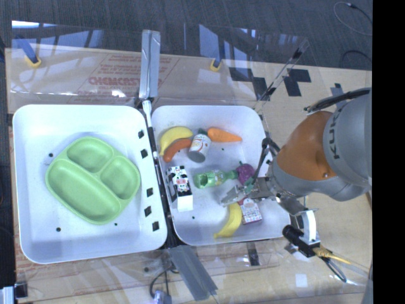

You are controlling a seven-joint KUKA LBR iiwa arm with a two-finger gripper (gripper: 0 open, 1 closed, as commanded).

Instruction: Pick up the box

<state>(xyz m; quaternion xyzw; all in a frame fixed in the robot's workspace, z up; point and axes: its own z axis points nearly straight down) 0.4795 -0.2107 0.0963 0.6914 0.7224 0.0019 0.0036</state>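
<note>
the left bin lies beside the right bin, the two touching along a dark central divider, and it bears a green divided plate with three compartments, resting near its middle, well to the left of the right bin. the kuka arm, grey with an orange band, reaches over the right bin's right wall from the right side of the view. its gripper hangs low over the right bin's right half, among the things there; i cannot tell how it stands, nor whether anything sits in it. inside the right bin, near its far wall, a yellow banana curves beside a red-orange sausage-shaped piece touching its underside, and an orange carrot lies to their right. a small white can with a red label stands between the banana and the carrot. close to the right bin's left wall lies the box, a small white carton with black cow-like patches, lying lengthwise toward the near wall, apart from the gripper. a green bottle lies on its side at the bin's middle, just right of the box. a purple item sits beside the gripper. near the bin's near wall a second banana lies, with a small pink-and-white packet just beside it.
</note>
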